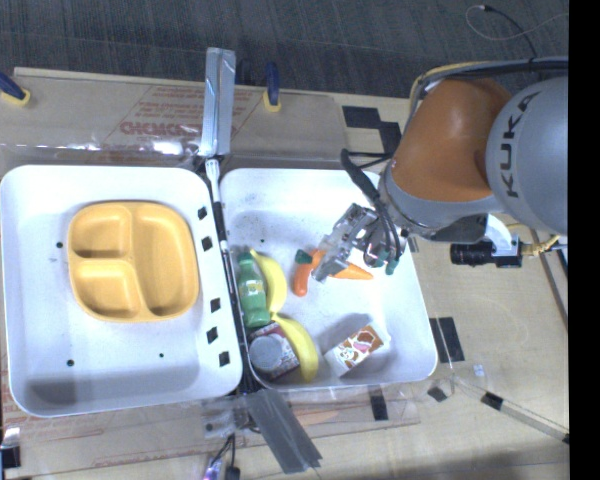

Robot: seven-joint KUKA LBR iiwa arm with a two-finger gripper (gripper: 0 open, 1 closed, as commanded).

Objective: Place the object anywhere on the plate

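- Nearest the bottom of the view, in the right bin (410, 298), a small carton (358, 347), a can (268, 351) and a banana (302, 345) are seen lying close together.
- A little farther up, a green bottle (250, 284) and a second banana (273, 280) are seen against the wall between the two bins.
- In the middle of the right bin, two carrots are found: one carrot (301, 273) is stood a bit on end, and the other carrot (353, 272) is laid flat, just under the gripper (347, 245).
- The gripper is held low, right over the carrots. It seems to be touching the flat carrot, but whether it is open or closed cannot be told, and nothing can be said to be held.
- In the left bin (20, 268), the yellow plate (132, 259) is seen with nothing on it.
- So the job is judged as only begun: a thing must be gripped, lifted, carried across to the left bin and set down on the plate.
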